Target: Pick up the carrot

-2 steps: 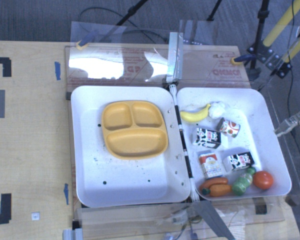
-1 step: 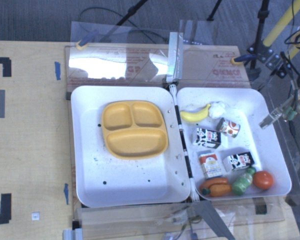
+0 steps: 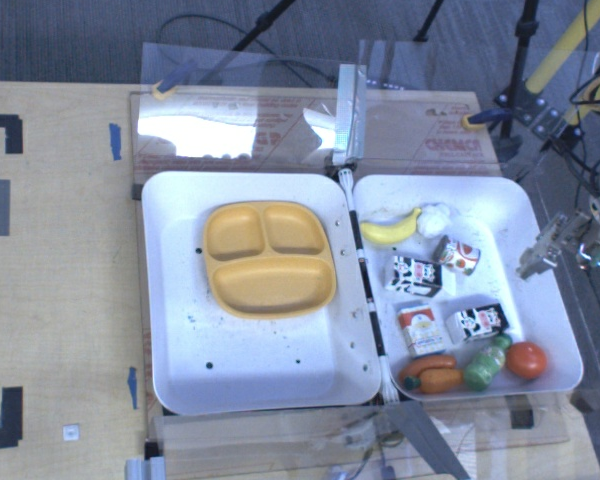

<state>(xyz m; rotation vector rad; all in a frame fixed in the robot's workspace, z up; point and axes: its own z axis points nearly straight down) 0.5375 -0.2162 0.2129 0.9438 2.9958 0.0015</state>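
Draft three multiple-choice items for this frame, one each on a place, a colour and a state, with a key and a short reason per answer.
1. Where does the carrot lie?
A. In the right bin's near corner, close to the divider
B. On the yellow tray
C. On the bench outside the bins

2. What colour is the divided tray in the left bin?
A. Blue
B. Yellow
C. Red

3. How does the hand stand to the carrot?
A. Clamped on it
B. Pressing it into the bin floor
C. Apart from it, by the right bin's right rim

Key: 1 A, the carrot rests along the near wall, with a green item and a tomato further right. 2 B, the three-compartment tray is plainly yellow. 3 C, the hand sits at the right rim, well clear of the carrot.
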